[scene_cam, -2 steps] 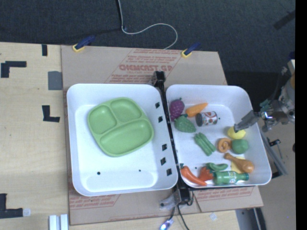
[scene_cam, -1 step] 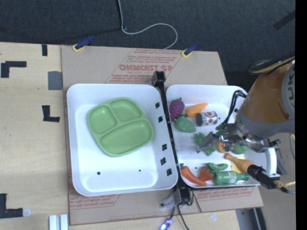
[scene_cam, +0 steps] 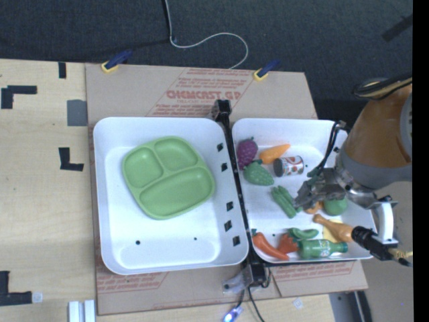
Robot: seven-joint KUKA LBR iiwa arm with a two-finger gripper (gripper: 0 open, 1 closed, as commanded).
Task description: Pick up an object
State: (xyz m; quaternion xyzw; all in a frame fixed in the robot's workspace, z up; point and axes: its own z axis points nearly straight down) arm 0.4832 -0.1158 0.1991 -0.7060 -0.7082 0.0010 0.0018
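Left of centre, a white bin (scene_cam: 110, 180) holds a green tray (scene_cam: 169, 176). Right of it, a second bin (scene_cam: 268, 127) holds toy food: purple grapes (scene_cam: 246, 151), a carrot (scene_cam: 275, 154), a can (scene_cam: 289, 166), a green bottle (scene_cam: 322, 249). At the frame's right, the gripper (scene_cam: 316, 193) sits low among these toys; whether it is open or grips anything cannot be told.

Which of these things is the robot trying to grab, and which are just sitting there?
For the job:
- the hand, down in the right bin
- the toy food there it could pick: purple grapes, carrot, small can, green bottle

Just lying about:
- green divided plate in the left bin
- white cable behind the bins
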